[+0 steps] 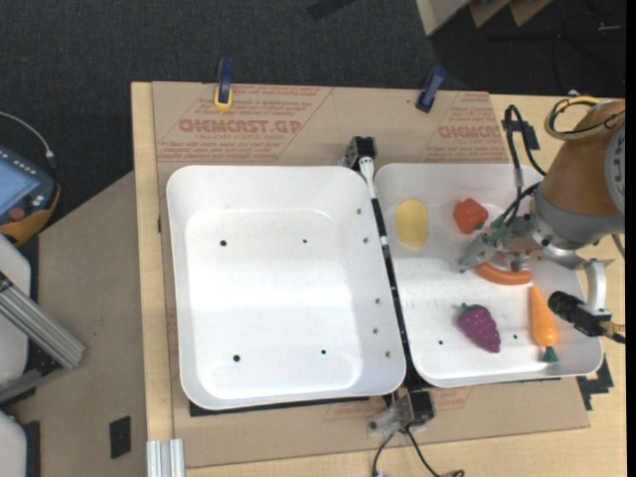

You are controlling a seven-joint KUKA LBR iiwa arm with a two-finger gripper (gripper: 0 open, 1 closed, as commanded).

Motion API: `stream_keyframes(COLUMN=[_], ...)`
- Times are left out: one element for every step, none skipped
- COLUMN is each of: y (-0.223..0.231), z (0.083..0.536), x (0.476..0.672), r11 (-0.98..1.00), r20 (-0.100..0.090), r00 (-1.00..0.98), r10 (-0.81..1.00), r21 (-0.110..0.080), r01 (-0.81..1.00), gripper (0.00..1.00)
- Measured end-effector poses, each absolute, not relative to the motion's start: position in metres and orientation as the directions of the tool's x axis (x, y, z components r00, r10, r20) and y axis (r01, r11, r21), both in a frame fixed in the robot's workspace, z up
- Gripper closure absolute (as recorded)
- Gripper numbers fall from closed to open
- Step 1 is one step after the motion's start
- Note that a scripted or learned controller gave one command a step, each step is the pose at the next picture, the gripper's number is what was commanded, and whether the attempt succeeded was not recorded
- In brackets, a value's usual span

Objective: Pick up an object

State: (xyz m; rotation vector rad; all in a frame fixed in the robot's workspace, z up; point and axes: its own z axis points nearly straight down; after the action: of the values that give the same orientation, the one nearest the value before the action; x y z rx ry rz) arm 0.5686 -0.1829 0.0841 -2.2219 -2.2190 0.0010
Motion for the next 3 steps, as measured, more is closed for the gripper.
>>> stream_keyframes(y=[-0.183,-0.057,-0.010], z=[0.095,0.190,0.184], x=[0.569,0.562,0.475], r11=[-0.001,0.010,0.004], r20=[-0.001,0.003,0.004], r00=[0.001,-0.010,-0.004], r10=[1.000,1.000,1.000], r21=[0.002,0.008,-0.010], r01=[1.000,1.000,1.000], gripper=[1.00,1.00,1.00])
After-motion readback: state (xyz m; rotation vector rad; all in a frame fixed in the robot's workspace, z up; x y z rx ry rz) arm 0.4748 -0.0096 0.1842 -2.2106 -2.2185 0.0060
